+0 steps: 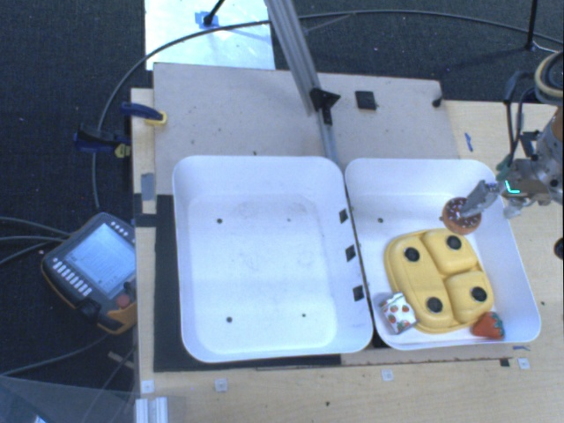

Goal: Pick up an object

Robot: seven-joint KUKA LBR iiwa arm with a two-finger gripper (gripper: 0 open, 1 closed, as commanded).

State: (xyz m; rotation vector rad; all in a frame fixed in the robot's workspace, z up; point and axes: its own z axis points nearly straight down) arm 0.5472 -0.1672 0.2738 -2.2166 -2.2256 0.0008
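— End effector (483,196) is down over the right bin (388,183), tip right at the little brown doughnut (460,214). See it?

— I see it. Is it gripping the thing?

— I cannot tell. It comes in as one grey shape and its state is hidden from up here. The doughnut sits against the tip, on the seven o'clock side of it, but I would not say it is held.

— Where is the doughnut in the bin, then?

— Toward two o'clock from the bin's middle, near the far right wall, just above the yellow tray (439,276) with the black dots. Touching its top edge or just beside it, hard to say.

— So the arm barely has to travel.

— My guess is none at all sideways; the object lies directly under and slightly to seven o'clock of the tip. It is round, so no long axis to line up with.

— Anything else to grab?

— A white patterned cube (397,313) at seven o'clock in that bin and a red strawberry (487,326) at five o'clock, both well apart from the tip. The left bin (189,236) is further off again.
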